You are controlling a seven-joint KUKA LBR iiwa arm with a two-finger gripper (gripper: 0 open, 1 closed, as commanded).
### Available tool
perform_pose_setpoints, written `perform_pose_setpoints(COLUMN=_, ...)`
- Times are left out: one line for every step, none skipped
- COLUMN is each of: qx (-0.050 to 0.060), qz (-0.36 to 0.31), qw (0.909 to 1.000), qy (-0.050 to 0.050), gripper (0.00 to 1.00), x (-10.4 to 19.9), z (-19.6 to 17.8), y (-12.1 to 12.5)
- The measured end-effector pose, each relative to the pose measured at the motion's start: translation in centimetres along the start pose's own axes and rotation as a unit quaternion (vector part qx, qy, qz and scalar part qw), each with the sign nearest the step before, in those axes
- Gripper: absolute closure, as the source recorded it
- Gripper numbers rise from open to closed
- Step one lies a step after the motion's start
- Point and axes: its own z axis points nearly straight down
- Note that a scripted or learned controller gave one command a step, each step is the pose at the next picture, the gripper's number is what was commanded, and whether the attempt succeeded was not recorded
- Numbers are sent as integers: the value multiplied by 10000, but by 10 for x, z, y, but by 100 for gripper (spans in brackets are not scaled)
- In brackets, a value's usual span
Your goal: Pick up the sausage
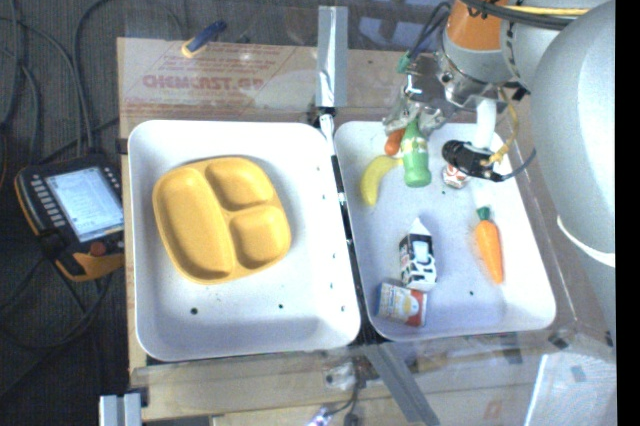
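Sausage not picked up yet

The gripper (415, 119) hangs over the sausage (396, 142), upper right; its grip I cannot tell.

Tray (222, 216) in left bin (150, 314); carrot (488, 249) in right bin (530, 304).

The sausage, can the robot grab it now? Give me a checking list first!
1. Sausage found: cannot tell. A reddish-orange piece pokes out under the gripper; it may be the sausage.
2. Gripper over that piece: ok, it hangs right above it.
3. Room around it: not ok. The banana and green bottle crowd close beside it.
4. Carrot out of the way: ok, it lies apart toward the right bin's right side.
5. Yellow tray out of the way: ok, it sits in the left bin.
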Motion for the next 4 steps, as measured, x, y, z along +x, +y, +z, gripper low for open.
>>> perform_pose_setpoints(qx=-68, qz=-127, qw=9999, qy=16, gripper=100, x=-42, z=102, y=-7)
perform_pose_setpoints(qx=-16, qz=-118, qw=9999, qy=-1, gripper=0, x=-44, z=106, y=-9)
perform_pose_setpoints(qx=-59, qz=-171, qw=9998, qy=-8, gripper=0, x=-36, z=119, y=-28)
perform_pose_setpoints(qx=-72, qz=-163, qw=9998, qy=10, gripper=100, x=-35, z=108, y=-27)
